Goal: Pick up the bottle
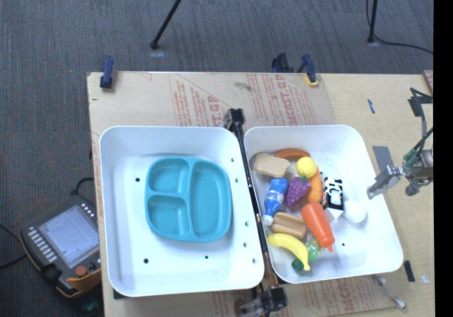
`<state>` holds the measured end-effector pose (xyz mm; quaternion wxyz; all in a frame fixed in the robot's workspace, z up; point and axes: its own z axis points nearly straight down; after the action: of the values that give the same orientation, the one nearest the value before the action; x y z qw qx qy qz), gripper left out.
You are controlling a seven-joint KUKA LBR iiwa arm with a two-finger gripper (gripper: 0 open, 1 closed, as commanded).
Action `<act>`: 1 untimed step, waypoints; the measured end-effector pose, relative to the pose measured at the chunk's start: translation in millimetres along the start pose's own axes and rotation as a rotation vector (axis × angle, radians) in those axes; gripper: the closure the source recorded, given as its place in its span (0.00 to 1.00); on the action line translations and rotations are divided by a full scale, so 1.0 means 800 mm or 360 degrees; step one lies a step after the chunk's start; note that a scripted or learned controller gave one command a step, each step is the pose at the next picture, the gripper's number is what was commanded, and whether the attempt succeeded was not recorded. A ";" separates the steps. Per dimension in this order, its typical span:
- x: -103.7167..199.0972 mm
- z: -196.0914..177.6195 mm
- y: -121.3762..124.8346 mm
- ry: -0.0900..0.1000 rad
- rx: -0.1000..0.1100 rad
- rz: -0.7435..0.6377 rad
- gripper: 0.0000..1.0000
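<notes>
Down at the front edge, a black clamp [263, 303] sits between the two bins, and to the left a teach pendant [62, 245] lies on the carpet with its screen lit. The left bin [117, 167] carries a teal divided plate [189, 199], flat in its middle. The right bin [382, 238] is crowded with toy food: a banana [290, 247] nearest the front, a hot dog [289, 224] just behind it, a carrot [318, 224] slanting beside them. And there's the bottle [274, 197], blue with a white cap, lying tilted near the bin's left wall, touching the purple grapes [298, 191] on its right, with a bread slice [270, 165] just behind it. A lemon [306, 167] sits beyond the grapes, a sausage [291, 154] at the back, a black-and-white block [333, 191] and a white ball [354, 211] to the right. The gripper [414, 170] hangs at the far right, outside the bin's right rim, well apart from the bottle; whether it's apart or together, I cannot tell. Blue clamps [107, 72] grip the bench's far edge.
</notes>
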<state>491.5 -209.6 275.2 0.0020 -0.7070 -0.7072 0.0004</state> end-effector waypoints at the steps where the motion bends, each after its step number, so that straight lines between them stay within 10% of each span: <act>1: 0.000 -0.012 0.000 0.0003 0.0003 -0.0003 1.00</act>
<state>491.9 -209.4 284.7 0.0032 -0.7063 -0.7079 0.0004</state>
